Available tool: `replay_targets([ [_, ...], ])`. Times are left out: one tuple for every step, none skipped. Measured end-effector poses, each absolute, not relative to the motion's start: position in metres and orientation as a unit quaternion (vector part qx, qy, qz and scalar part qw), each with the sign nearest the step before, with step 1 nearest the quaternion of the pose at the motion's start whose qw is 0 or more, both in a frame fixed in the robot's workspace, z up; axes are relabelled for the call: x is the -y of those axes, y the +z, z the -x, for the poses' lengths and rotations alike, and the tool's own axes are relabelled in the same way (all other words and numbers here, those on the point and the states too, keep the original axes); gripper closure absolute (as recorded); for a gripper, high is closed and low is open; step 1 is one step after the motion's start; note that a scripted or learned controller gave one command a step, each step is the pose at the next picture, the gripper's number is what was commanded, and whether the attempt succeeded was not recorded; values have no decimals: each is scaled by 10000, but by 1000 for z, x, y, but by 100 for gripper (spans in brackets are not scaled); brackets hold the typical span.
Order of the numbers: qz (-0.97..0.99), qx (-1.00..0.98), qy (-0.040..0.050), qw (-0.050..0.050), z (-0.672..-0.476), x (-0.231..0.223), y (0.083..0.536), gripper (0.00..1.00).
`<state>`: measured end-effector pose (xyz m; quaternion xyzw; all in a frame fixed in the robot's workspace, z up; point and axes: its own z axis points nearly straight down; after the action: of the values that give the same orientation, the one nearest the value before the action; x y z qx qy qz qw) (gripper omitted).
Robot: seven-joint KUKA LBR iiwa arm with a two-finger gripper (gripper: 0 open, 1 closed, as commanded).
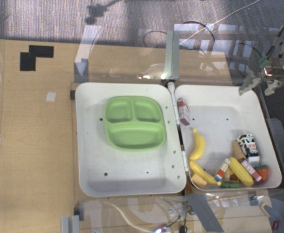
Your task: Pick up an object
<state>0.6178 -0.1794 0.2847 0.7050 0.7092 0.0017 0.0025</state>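
Bananas (198, 155) lie in the right bin (219, 106); the hand (263, 79) hovers beyond its far-right corner, grip indiscernible.

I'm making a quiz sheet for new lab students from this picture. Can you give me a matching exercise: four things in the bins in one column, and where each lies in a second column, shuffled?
Things:
1. green divided plate
2. banana
3. corn cob
4. black-and-white cow-patterned object

Places:
A. near the right bin's right wall, above the corn
B. middle of the left bin
C. right bin, close to the divider between the bins
D. right bin's lower right corner, among the small items

Pairs: 1-B, 2-C, 3-D, 4-A
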Motion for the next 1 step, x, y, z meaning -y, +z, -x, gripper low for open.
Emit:
replay_targets([
  [-5592,-8290,22,44,-671,163,286,0],
])
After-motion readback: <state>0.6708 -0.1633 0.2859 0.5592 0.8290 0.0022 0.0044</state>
